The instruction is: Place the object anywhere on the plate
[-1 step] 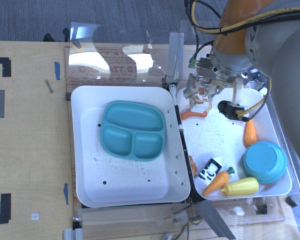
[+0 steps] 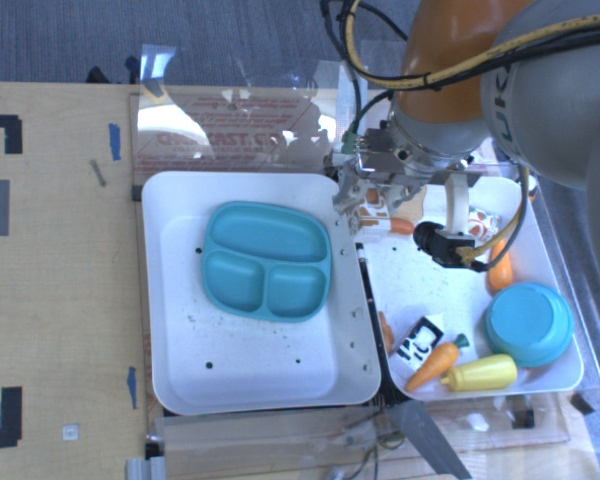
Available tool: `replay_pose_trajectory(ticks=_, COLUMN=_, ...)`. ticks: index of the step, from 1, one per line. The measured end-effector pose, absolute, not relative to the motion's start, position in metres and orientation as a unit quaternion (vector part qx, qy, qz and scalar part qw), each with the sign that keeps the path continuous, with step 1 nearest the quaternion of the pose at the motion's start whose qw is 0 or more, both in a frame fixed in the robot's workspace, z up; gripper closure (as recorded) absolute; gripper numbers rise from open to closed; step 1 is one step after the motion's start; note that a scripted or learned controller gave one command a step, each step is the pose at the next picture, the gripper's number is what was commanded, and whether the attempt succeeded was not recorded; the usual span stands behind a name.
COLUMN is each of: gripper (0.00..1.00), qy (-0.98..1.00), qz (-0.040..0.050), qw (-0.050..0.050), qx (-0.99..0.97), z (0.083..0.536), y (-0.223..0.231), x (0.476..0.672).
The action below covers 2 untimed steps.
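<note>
A blue three-compartment plate [image 2: 265,259] lies in the left bin [image 2: 180,368], towards its back. My gripper [image 2: 363,196] hangs over the back left corner of the right bin [image 2: 560,268], just right of the wall between the two bins. Small orange and white items [image 2: 400,225] lie right under and beside it. The arm's wrist hides what is at its tip. The plate's compartments hold nothing.
The right bin holds a blue bowl [image 2: 527,324], a carrot [image 2: 432,364], a yellow squash-like piece [image 2: 485,372], a black and white tag [image 2: 418,338] and an orange piece [image 2: 500,268]. A black cable loop [image 2: 442,242] hangs below the wrist.
</note>
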<state>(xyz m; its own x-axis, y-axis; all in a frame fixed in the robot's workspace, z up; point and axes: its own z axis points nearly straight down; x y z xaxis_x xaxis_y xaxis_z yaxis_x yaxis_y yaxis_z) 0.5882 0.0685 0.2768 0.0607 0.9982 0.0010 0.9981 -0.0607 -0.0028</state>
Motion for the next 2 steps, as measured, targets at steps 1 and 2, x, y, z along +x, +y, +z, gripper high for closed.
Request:
replay_pose_trajectory(ticks=1, gripper=1.0, qy=-0.638, qz=0.0022, qw=0.002, qx=-0.77, z=0.1346, y=0.0983, x=0.6199)
replay_pose_trajectory(ticks=2, gripper=0.0, qy=-0.64, qz=-0.0012, qw=0.003, qx=-0.769, z=0.1365, y=0.1034, x=0.6205)
